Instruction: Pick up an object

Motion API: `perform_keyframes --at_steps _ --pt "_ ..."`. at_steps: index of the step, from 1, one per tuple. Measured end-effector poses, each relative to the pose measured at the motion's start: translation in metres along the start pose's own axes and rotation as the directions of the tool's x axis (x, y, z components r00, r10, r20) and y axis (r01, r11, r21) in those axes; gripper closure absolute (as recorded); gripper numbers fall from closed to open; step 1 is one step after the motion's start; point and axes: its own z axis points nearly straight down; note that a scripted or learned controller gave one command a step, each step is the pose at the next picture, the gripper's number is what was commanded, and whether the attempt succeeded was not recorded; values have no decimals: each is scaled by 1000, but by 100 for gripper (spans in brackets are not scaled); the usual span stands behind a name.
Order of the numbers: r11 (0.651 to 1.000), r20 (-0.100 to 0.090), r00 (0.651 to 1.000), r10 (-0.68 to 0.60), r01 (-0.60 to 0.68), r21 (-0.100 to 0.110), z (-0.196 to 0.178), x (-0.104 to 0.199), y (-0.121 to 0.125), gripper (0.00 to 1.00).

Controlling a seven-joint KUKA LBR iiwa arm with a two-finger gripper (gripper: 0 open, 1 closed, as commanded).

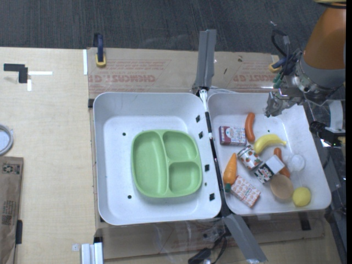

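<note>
The hotdog [250, 126] lies in the right bin [318, 157], close by the carton [232, 135] and banana [269, 142]. The gripper [273, 108] hangs above the bin's far edge holding nothing; its opening I cannot tell. In such crowding, fingers may nudge neighbours and miss.
</note>
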Motion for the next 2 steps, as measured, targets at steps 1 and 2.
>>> perform_keyframes --at_steps 1,2 --pt "999 -1 999 35 -35 4 47 17 -38 100" --pt "999 -1 999 36 -36 4 47 16 -38 0"
